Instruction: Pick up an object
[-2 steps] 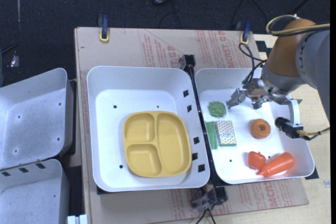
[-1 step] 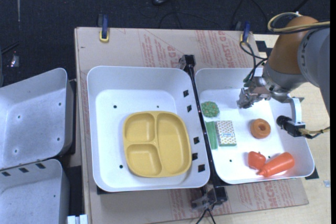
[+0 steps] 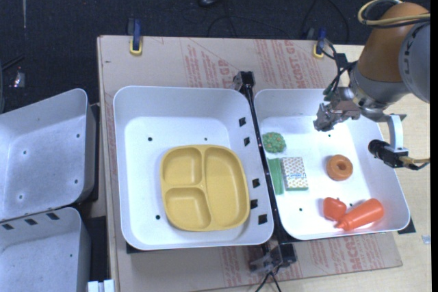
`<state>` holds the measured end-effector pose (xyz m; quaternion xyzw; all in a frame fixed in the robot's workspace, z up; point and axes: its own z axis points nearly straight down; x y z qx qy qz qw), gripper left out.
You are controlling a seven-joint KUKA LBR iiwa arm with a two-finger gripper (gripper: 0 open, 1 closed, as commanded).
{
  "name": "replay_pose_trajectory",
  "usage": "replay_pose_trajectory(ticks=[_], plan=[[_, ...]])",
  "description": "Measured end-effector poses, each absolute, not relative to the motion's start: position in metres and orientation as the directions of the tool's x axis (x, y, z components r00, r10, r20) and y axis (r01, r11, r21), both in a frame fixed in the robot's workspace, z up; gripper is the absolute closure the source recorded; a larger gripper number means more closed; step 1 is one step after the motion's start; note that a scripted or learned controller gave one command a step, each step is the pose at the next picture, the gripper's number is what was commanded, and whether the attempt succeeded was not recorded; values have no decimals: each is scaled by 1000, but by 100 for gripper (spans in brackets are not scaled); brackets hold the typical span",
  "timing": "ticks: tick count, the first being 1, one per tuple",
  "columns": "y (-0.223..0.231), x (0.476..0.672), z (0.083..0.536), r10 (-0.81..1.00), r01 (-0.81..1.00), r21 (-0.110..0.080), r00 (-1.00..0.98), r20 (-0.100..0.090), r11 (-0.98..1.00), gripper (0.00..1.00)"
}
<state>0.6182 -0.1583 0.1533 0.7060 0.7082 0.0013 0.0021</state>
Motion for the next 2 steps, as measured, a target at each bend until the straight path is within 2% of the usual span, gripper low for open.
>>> replay_pose_trajectory(ticks=[2], plan=[[-154, 623, 271, 1000, 1000, 7, -3, -2, 3, 100]])
